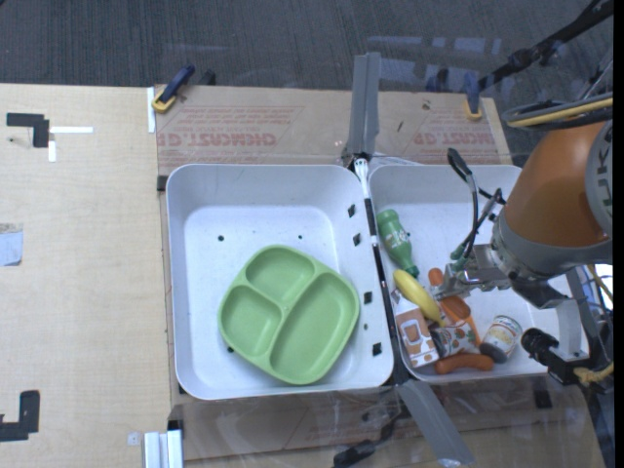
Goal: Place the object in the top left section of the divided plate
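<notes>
Gripper (458, 279) low in right bin (429, 178), over the pile near banana (416, 294) and green bottle (394, 237); finger state not clear, perhaps nothing held. Green divided plate (289, 314) in left bin (195, 261).

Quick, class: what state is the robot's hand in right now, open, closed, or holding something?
Hand: over the right bin's pile of items; whether it is open, closed or holding anything cannot be told.

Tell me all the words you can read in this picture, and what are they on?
"CHEMCAST GP", red letters seen upside down, on the brown board behind the bins; it repeats on the board's right part.
Green bottle: label too small to read.
Small can: label too blurred to read.
Orange and white packet: print too small to read.
</notes>
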Robot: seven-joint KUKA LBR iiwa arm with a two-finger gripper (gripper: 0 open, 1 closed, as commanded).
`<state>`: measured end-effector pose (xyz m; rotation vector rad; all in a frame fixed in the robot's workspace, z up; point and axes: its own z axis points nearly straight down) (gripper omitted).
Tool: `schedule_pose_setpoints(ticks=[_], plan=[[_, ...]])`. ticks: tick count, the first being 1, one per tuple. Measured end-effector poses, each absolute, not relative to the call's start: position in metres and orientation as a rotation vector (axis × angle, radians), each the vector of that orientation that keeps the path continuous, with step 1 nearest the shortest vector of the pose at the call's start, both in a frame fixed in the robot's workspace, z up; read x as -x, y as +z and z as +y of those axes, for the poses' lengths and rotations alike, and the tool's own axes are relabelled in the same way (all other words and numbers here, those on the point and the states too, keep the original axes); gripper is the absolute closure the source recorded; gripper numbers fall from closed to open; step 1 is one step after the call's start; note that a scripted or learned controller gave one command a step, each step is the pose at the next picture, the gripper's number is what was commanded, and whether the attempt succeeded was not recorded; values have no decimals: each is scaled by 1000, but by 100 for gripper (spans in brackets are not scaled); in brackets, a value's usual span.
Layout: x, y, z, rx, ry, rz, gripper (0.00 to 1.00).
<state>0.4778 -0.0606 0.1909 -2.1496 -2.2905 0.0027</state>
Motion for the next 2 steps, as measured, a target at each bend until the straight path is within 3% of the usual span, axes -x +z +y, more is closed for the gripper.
schedule_pose_setpoints(ticks=[2], plan=[[-595, 199, 4, 2016, 5, -2410, 100]])
